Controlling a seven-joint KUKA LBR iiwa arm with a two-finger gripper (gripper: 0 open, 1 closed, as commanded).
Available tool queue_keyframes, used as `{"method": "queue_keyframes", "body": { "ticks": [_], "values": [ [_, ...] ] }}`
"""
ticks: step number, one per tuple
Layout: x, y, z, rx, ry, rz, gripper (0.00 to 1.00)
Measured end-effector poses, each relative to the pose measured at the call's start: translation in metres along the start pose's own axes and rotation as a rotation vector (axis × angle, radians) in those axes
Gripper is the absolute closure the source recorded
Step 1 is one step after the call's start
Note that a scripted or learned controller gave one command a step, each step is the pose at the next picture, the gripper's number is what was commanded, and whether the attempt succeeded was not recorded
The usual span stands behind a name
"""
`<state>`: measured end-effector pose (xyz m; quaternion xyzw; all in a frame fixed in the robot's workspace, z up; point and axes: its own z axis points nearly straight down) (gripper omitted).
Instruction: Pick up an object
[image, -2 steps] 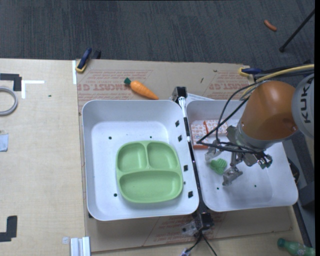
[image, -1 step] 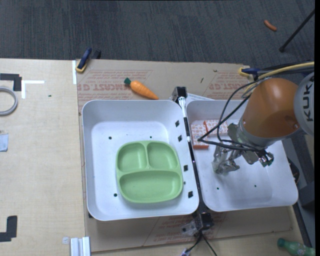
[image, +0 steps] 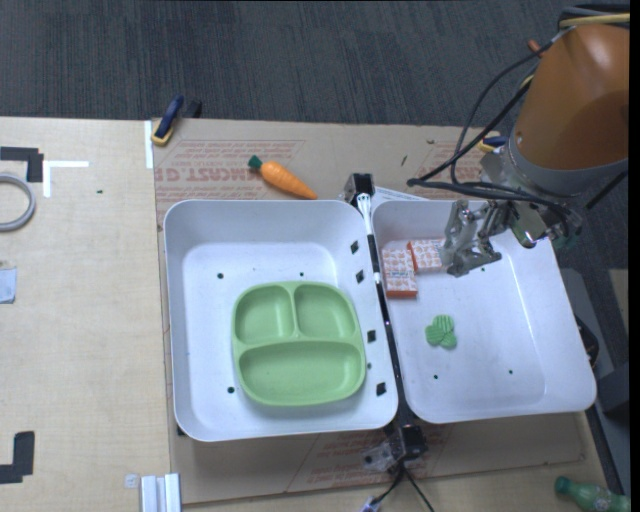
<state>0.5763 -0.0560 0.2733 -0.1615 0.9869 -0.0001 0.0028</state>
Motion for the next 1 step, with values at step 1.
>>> {"method": "queue_keyframes", "body": {
  "ticks": [1],
  "values": [
    [0.0516, 0.0306, -0.0101, -0.001, 0.002, -0.317, 1.00]
  ]
}}
